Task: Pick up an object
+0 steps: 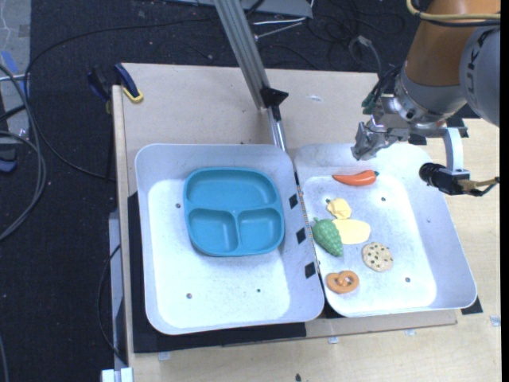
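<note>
Six toy foods in right bin, one blue tray left; gripper grasp indiscernible.

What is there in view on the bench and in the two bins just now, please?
Bench: one, tan, under both bins.
Bins: two, white; left bin, right bin.
Divided plate: one, blue, in left bin.
Toy carrot: one, orange, far part of right bin.
Small yellow piece: one, right bin.
Green toy: one, right bin.
Pale yellow piece: one, beside green toy.
Cookie: one, tan, dark chips.
Pretzel: one, orange-brown, near edge.
Gripper: one, grey, above the carrot.
</note>
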Robot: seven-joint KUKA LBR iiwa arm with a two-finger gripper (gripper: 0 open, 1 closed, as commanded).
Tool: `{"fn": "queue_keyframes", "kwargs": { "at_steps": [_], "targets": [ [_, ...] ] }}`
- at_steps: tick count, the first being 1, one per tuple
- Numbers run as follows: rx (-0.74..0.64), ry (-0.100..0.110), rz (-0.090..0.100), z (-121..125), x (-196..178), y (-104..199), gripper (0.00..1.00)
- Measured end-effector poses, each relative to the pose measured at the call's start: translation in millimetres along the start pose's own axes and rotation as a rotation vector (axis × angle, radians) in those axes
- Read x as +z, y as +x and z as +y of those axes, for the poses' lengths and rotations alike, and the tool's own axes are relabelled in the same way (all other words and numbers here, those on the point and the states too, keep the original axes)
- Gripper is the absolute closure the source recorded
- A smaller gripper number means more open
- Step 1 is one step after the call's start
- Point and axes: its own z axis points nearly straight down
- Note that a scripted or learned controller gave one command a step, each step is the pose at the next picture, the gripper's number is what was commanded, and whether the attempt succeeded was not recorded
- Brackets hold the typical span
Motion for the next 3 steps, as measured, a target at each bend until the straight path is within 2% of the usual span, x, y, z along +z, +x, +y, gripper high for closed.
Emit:
{"fn": "queue_keyframes", "kwargs": {
  "at_steps": [2,3],
  "targets": [
    [-0.002,-0.001,0.000,-13,-4,123,1.00],
    [-0.001,0.000,-0.001,-12,13,178,1.00]
  ]
}}
